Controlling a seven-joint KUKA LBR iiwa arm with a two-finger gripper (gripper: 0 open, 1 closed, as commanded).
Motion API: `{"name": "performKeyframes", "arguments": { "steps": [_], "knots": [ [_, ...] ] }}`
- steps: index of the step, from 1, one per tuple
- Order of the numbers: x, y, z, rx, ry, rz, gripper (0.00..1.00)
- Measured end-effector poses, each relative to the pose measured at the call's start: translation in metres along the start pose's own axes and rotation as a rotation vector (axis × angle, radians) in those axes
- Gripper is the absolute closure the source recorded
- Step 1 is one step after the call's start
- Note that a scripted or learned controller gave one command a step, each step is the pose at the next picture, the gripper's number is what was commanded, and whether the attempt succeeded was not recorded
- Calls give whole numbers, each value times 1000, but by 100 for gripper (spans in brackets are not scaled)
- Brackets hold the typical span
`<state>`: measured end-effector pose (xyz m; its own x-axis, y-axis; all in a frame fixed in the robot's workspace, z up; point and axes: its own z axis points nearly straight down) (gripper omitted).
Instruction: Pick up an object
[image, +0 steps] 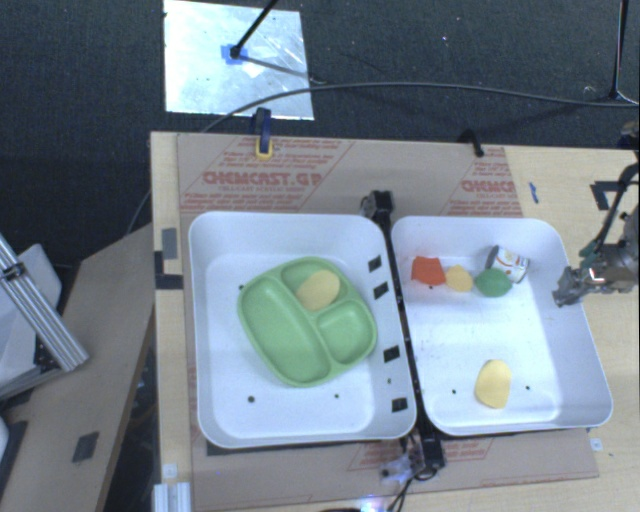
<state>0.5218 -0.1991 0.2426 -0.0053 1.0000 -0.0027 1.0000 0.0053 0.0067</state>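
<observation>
approach step: gripper (572, 290) sits at the right bin (575, 345) edge, its state unreadable. next, reach toward the yellow piece (493, 383).

A single fixed camera looks down on the bench (330, 160) from above, at a slant, from some way off. Both white bins fall in frame: the left bin (215, 400) toward 9 o'clock, the right bin (585, 385) toward 3 o'clock. Dark floor (80, 90) fills 12 o'clock; the arm (605, 255) enters at 3 o'clock.
</observation>
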Motion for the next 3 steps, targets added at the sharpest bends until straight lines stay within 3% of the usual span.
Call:
{"name": "performKeyframes", "arguments": {
  "steps": [3],
  "knots": [
    [168, -23, 4, 6, 5, -6, 100]
  ]
}}
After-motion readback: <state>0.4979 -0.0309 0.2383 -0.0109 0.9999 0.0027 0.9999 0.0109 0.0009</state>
